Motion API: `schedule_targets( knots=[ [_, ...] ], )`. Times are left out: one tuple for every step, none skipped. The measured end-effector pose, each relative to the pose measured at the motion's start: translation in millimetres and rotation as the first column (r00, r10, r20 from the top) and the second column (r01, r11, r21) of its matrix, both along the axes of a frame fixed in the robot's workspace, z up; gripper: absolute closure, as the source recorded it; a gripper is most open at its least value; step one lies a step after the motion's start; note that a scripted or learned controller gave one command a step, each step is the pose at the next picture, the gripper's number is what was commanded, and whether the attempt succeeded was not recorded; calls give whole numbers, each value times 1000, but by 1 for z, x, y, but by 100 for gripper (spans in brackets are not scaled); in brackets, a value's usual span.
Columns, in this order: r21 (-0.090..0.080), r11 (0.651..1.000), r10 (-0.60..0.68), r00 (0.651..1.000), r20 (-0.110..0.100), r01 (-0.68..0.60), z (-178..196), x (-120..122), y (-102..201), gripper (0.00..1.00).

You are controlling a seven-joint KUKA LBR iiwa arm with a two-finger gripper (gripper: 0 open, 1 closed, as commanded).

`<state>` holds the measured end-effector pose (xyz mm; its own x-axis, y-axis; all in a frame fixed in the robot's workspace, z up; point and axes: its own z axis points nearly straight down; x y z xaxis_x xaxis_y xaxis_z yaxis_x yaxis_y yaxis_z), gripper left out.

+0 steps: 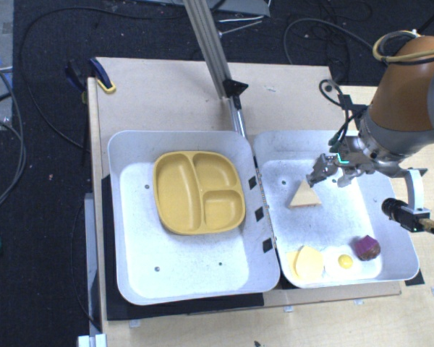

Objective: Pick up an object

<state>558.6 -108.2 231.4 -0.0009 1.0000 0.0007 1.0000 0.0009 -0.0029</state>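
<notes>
Over the right bin (390, 266), the pincer (327, 169) hangs just above a tan wedge (304, 196); whether it's open I cannot tell. Best approx. centre it on the wedge, then lower straight.

Two white bins (130, 280); one yellow divided tray (200, 192); four small objects (304, 196).

Two white bins sit side by side on the worktop (166, 85). The left bin (130, 266) holds a yellow divided tray (200, 191). In the right bin (390, 259) lie a tan wedge (304, 196), a pale yellow disc (309, 263), a small yellow ball (345, 262) and a purple ball (367, 248). The gripper (323, 173) hangs just above the wedge.
</notes>
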Motion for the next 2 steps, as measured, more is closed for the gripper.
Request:
schedule_targets(
  knots=[
    [0,1000,0,1000,2,0,1,1,0,0],
    [0,1000,-3,1000,-3,3,-59,-4,-7,0]
  ],
)
